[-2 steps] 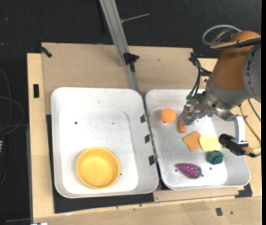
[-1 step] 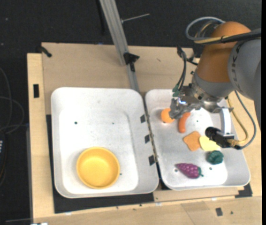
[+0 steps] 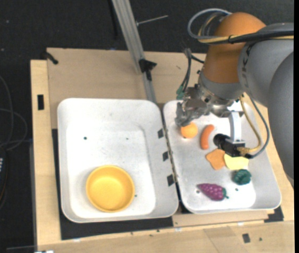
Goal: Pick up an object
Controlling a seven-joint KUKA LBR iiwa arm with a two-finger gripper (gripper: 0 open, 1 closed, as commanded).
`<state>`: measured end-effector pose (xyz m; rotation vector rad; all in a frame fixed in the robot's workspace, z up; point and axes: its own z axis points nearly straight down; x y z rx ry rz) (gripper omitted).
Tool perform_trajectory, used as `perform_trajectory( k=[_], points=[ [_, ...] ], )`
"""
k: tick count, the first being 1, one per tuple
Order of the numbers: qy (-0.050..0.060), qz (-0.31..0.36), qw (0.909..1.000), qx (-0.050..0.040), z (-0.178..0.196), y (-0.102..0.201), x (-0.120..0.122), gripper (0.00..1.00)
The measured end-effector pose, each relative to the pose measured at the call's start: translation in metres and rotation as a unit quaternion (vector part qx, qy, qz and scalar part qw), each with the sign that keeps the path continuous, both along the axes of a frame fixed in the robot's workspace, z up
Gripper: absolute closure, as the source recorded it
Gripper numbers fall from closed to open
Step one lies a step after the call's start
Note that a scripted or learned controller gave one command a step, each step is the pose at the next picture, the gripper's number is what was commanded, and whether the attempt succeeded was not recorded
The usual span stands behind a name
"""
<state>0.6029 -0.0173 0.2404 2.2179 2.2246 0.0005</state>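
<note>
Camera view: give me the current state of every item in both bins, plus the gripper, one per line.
Gripper: low over the right bin, just above the orange fruit.
Orange fruit: on the bin floor, right under the gripper.
Sausage: lying loose.
Orange wedge: flat, touching the yellow block.
Yellow block: flat.
Green piece: resting.
Purple grapes: lying loose.
Yellow bowl: upright in the left bin.
</note>
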Motion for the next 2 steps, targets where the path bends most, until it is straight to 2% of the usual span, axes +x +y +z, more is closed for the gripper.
perform_trajectory(
  k=[1, 2],
  points=[
    [-0.001, 0.001, 1.0, 0.0, -0.01, 0.048, 0.023, 1.0],
    [-0.001, 0.002, 1.0, 0.0008, -0.001, 0.098, 0.036, 1.0]
  ],
)
